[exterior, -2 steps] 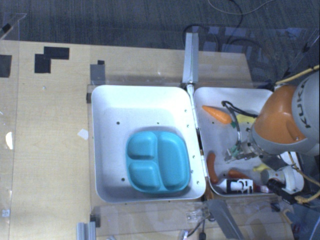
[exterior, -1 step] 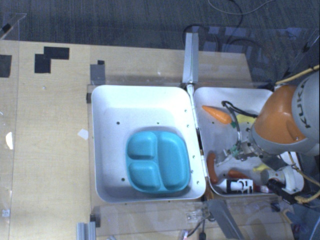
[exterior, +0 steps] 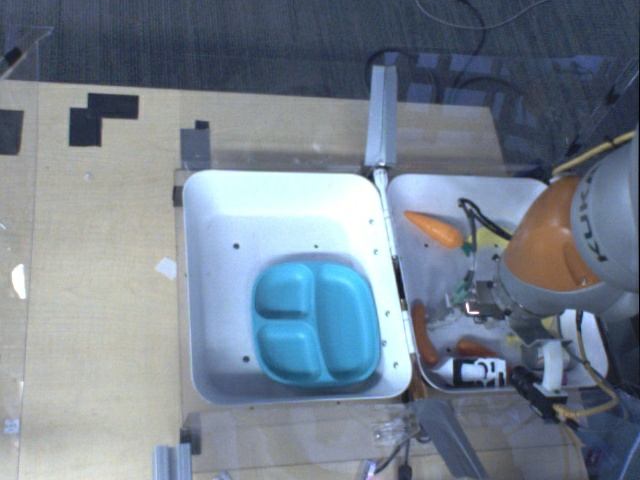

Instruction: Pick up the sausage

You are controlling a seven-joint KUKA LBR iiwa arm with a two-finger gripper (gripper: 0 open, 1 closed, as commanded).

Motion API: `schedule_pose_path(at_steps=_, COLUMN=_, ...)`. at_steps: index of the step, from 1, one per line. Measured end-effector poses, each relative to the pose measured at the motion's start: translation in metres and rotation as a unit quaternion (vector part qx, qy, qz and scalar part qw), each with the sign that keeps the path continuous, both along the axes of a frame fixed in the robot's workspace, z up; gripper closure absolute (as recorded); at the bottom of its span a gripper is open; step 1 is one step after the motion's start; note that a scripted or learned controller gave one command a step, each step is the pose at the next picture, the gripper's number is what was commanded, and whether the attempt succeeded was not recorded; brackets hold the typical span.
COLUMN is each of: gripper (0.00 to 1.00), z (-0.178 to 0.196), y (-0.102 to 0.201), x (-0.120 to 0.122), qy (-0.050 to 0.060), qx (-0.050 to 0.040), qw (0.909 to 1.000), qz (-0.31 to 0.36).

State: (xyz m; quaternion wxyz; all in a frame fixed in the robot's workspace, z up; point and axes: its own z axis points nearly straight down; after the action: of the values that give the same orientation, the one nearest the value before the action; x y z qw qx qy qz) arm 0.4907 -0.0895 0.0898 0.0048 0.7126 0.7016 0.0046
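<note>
Left bin [exterior: 210,268]: white, shallow, holds a blue divided tray [exterior: 315,320] w/ three compartments, lying toward the bin's near right part.

Right bin [exterior: 400,268]: separated from left one by a thin divider wall; a grey metal post [exterior: 380,118] stands at the far end of that wall.

Sausage [exterior: 425,333]: reddish-brown, lies in right bin along its left wall, near the front corner, roughly lengthwise front-to-back. Nothing touching it.

Other items in right bin: orange carrot [exterior: 435,229] toward the far left, angled; black-and-white bottle [exterior: 478,372] lying on its side at the front edge; a second small red-brown piece [exterior: 476,348] just behind the bottle, partly under the arm. A bit of yellow shows near the carrot's right end, can't ID.

Arm [exterior: 570,238]: grey w/ orange band, comes in from the right, sits over the right half of the right bin. End effector [exterior: 478,303] is low over bin centre, to the right of the sausage and apart from it. Can't tell its state; wrist body and cabling block the view.

Bench [exterior: 90,298]: light wood, black tape marks [exterior: 100,118] far left. Dark carpet beyond, loose cable [exterior: 480,13] on it.
</note>
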Motion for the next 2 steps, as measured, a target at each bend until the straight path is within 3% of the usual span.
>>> schedule_pose_path(at_steps=1, gripper=0.0, z=0.0, y=-0.022, x=0.001, qy=0.0, qx=0.0032, qw=0.9844, qz=-0.176)
schedule_pose_path(at_steps=2, gripper=0.0, z=0.0, y=-0.004, x=0.023, qy=0.0, qx=0.0013, qw=0.9842, qz=-0.177)
